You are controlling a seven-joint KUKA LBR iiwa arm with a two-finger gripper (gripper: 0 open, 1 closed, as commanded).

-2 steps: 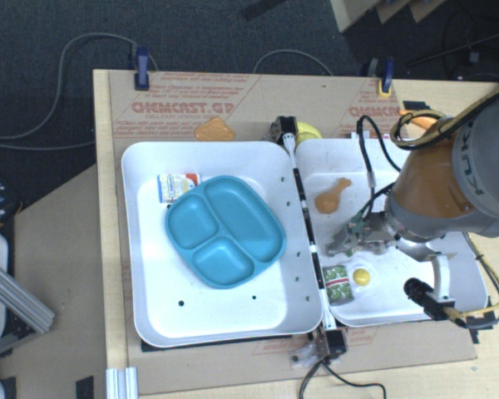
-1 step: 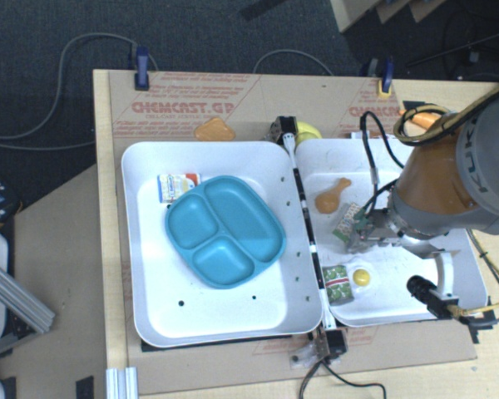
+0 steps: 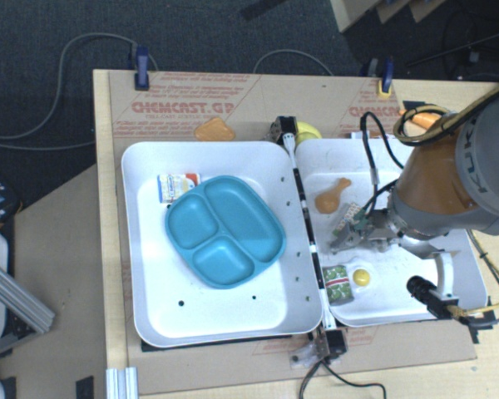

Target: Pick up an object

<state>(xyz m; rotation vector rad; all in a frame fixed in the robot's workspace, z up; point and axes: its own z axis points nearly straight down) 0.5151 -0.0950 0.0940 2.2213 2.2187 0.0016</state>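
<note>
near the front edge of the right bin (image 3: 374, 312) we see a small green packet (image 3: 336, 280) beside a yellow ball (image 3: 362, 278). behind them our gripper (image 3: 349, 231) hangs low over the bin's middle, and we cannot tell its jaw state. a tan drumstick-shaped piece (image 3: 331, 195) lies behind. a blue divided tray (image 3: 224, 230) sits in the left bin (image 3: 150, 306)

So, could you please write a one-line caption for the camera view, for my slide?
Arm's gripper low in the right bin among small objects; blue tray in the left bin.
</note>
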